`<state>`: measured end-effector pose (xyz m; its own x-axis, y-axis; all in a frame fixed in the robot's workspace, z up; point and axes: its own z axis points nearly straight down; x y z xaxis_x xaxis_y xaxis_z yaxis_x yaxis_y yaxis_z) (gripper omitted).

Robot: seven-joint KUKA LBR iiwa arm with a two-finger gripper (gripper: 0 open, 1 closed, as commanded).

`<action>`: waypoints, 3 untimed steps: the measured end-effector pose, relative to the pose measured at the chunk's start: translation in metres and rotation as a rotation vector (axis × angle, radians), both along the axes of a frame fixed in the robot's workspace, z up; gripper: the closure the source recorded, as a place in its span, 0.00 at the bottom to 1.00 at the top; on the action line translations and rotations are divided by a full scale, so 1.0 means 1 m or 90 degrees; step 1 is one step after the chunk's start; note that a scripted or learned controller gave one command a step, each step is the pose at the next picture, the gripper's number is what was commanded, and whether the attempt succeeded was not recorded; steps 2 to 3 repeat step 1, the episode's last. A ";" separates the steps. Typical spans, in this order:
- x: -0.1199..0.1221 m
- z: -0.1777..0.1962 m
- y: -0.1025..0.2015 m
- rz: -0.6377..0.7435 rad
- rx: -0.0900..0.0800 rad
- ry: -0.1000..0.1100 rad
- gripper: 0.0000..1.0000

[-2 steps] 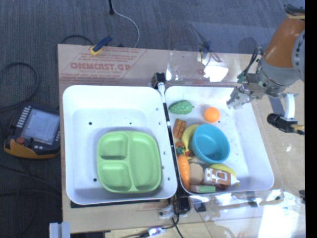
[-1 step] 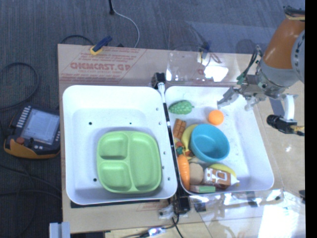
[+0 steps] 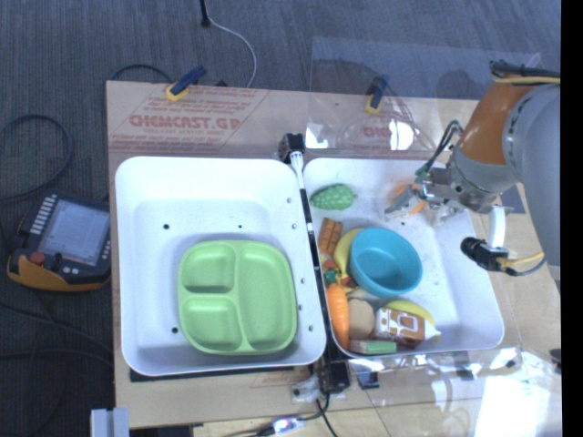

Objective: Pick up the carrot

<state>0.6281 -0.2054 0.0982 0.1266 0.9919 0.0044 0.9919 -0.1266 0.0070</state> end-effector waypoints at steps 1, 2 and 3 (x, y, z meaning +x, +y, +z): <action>0.037 0.023 -0.007 -0.067 0.002 0.005 0.00; 0.037 0.023 -0.007 -0.067 0.002 0.005 0.00; 0.037 0.023 -0.007 -0.067 0.002 0.005 0.00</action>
